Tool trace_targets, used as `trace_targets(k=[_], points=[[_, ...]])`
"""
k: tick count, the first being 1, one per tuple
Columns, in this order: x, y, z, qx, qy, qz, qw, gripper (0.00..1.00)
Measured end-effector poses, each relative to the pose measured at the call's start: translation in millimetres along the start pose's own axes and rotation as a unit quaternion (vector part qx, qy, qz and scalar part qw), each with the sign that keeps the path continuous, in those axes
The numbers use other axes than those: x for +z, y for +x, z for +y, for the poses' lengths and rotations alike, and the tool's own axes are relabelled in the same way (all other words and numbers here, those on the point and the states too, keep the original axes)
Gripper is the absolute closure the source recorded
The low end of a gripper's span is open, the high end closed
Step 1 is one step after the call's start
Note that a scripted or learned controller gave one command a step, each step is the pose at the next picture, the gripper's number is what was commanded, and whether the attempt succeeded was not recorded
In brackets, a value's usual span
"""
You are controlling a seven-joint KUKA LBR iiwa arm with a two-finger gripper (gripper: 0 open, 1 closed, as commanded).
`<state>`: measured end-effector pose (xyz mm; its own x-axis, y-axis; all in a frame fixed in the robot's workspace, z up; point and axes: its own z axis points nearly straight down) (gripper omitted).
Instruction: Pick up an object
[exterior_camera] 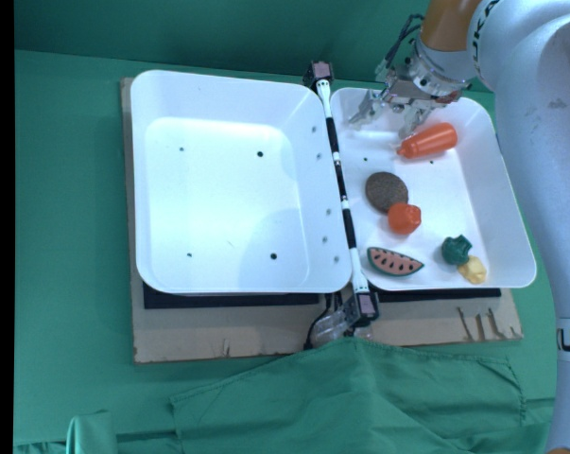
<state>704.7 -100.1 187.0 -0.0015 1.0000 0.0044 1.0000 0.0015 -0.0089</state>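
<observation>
We see the gripper (390, 109) hanging with jaws spread and empty over the far corner of the right bin (511, 218), just beside a glossy orange bottle (427, 141). Toward the near edge lie a rough brown disc (387, 190), a red lump (404, 218), a watermelon wedge (394, 261), and green (456, 249) and yellow (473, 270) pieces.

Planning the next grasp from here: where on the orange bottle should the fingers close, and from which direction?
Grip the orange bottle across its wide body, probably near the middle, coming straight down from above. It lies on its side, long axis running from lower left up to the right, so the fingers should straddle that axis. The gripper sits just up-left of it; the brown disc lies apart, leaving room.
</observation>
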Motion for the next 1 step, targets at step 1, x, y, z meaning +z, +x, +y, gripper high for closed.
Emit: trace_targets(k=[1], points=[[-10.7,6.9,-0.3,-0.003,0.004,0.005,1.0,1.0]])
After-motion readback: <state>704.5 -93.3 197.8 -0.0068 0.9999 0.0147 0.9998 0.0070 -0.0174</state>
